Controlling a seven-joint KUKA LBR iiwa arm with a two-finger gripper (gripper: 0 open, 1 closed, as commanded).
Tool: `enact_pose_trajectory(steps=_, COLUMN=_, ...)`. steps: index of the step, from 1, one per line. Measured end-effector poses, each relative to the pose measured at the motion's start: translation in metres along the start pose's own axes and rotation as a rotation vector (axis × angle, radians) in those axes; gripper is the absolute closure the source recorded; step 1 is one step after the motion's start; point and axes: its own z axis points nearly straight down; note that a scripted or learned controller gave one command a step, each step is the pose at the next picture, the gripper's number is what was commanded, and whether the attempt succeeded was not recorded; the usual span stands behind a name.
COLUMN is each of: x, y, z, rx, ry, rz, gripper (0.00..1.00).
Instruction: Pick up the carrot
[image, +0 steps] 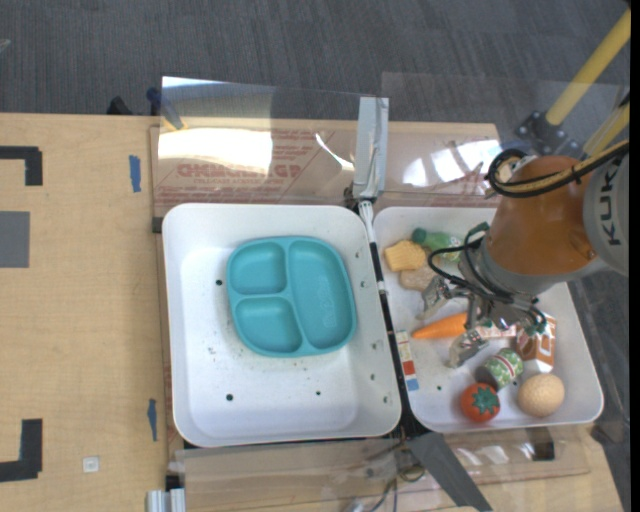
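Observation:
The orange carrot (440, 327) lies in the right bin (585, 345), near its left wall, pointing left. My gripper (452, 321) hangs low over it from the right, under the orange wrist band. One metal finger (436, 293) stands on the far side of the carrot and the other on the near side. The gap between them is wider than the carrot, so the gripper is open and straddles it. The carrot's right end is hidden under the gripper body.
Around the carrot lie a yellow piece (405, 256), a green item (432, 239), a red tomato (480, 402), a beige ball (540, 393) and a green-and-white item (505, 367). The left bin (195, 330) holds a teal divided plate (292, 297).

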Motion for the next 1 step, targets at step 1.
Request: enact_pose_trajectory(steps=1, x=0.0574, y=-0.0177, z=-0.0002, rx=-0.004, ry=0.003, rz=-0.061, gripper=0.0)
